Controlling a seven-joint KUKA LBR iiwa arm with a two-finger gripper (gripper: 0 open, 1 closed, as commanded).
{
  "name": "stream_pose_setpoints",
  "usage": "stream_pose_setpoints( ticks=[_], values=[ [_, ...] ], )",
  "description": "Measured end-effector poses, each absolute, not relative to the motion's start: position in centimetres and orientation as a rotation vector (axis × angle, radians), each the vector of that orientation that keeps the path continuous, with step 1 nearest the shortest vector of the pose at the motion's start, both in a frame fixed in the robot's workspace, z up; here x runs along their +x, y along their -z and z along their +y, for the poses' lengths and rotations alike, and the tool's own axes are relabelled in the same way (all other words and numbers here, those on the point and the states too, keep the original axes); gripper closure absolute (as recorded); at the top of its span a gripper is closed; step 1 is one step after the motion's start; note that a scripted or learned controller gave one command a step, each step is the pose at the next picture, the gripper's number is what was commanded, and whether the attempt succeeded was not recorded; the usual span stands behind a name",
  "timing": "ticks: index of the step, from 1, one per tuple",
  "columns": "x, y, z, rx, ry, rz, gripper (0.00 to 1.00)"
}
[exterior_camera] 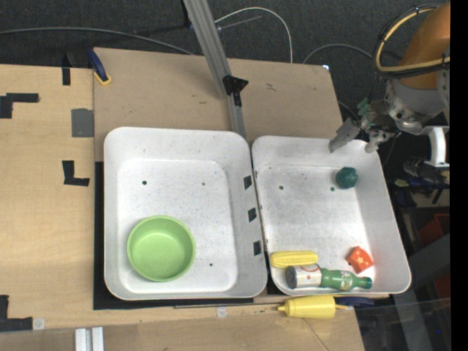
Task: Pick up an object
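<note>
Left bin [175, 141]: one green bowl [161, 248] at its 7 o'clock corner. Right bin [307, 196]: green bottle [329, 278] and yellow corn [294, 258] along 6 o'clock, orange block [359, 259] at 5, dark green ball [346, 177] at 1 (all lying loose). Gripper [356, 139] at the right bin's 1 o'clock rim, fingers spread and grasping nothing.

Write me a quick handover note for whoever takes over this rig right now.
End effector: open, holding nothing, at the far rim of the right white bin.
In that bin: small dark green ball just below the end effector; yellow corn-shaped toy, green bottle with white label and small orange block along the near edge.
Yellow bottle lies on the bench outside it.
Left white bin: light green bowl.
Done: nothing picked yet. Left: grasp and lift one object; the ball looks closest.
</note>
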State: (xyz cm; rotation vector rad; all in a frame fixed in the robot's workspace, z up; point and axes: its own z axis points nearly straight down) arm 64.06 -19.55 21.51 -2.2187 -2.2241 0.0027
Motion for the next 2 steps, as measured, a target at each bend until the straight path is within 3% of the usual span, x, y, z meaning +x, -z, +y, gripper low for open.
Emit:
stream_pose_setpoints(
  ticks=[1, 2],
  values=[
    [64.1, -21.5, -19.6, -2.219, -0.004, -2.224, 0.00],
    [63.6, -15.1, -19.2, -2.215, -0.008, -2.219, 0.00]
  ],
)
